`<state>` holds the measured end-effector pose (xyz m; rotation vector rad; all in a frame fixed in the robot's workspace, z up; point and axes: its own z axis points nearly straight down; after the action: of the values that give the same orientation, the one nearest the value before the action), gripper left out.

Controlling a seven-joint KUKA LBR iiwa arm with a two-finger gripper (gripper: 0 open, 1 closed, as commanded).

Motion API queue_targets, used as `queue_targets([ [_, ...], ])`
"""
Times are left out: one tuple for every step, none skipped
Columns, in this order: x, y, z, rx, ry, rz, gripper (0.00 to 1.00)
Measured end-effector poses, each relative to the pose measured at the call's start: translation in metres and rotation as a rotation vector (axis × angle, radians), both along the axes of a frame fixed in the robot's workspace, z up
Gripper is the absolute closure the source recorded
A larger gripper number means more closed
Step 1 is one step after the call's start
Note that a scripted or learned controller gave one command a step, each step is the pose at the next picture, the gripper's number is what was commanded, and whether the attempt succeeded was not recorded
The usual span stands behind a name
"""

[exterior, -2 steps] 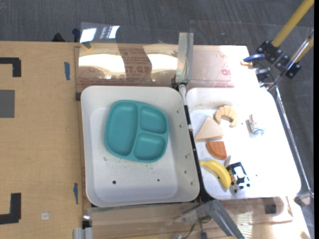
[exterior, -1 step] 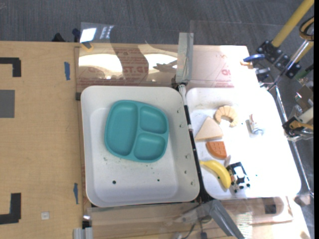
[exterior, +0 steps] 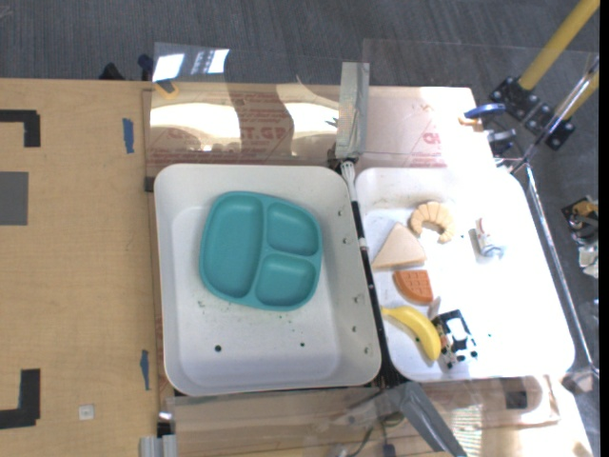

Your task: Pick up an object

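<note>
The right bin [exterior: 533, 284] holds a toy croissant [exterior: 433, 219], a pale wedge [exterior: 400, 250], an orange slice [exterior: 414, 284], a banana [exterior: 416, 329] touching a small black object [exterior: 455, 336], and a grey piece [exterior: 487, 246] apart. A teal divided plate [exterior: 259, 250] lies in the left bin [exterior: 181, 331].

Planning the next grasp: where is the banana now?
The banana lies in the right bin, near its front-left corner, just below the orange cracker and beside a small black object.
</note>
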<state>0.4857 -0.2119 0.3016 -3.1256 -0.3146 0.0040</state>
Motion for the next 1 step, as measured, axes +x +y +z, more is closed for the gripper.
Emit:
queue_targets([
  [0.0536, -0.0111, -0.0319, 0.001, -0.001, 0.268, 1.0],
])
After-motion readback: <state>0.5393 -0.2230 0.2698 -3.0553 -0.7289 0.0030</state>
